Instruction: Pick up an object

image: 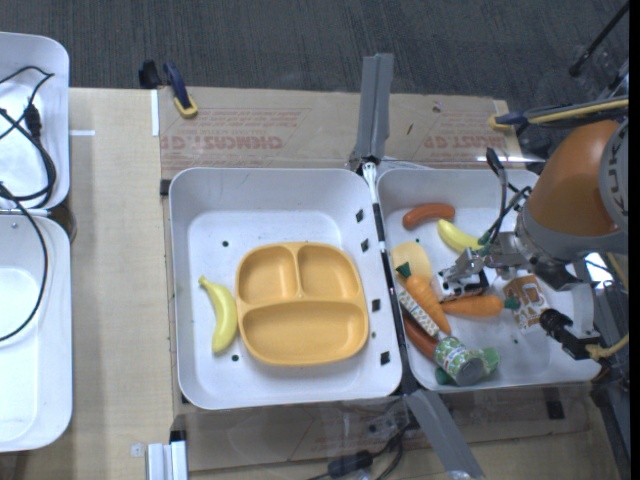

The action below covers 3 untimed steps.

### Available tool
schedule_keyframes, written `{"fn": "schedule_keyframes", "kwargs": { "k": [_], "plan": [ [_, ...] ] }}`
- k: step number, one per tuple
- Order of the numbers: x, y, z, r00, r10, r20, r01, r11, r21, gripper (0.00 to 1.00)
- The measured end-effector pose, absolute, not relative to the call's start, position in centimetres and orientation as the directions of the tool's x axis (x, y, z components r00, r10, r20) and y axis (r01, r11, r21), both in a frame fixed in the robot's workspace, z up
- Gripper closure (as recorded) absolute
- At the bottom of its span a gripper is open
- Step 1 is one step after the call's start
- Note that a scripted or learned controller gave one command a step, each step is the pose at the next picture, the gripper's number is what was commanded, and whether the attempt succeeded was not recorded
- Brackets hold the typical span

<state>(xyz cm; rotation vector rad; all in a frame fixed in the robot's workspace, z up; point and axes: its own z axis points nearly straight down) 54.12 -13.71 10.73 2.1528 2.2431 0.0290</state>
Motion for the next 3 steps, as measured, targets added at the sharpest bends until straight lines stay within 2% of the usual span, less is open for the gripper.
{"fn": "schedule_keyframes", "kwargs": {
  "k": [1,2,3],
  "plan": [
    [53.0,-11.7,10.8,-0.074,0.997,-0.024,0.996,0.075,0.043,0.0],
    [62.6,-13.9,9.2,-0.091,0.996,-0.002,0.996,0.091,0.0,0.0],
    [62.6,-13.9,10.1,-0.093,0.996,-0.003,0.996,0.093,-0.001,1.0]
  ]
}}
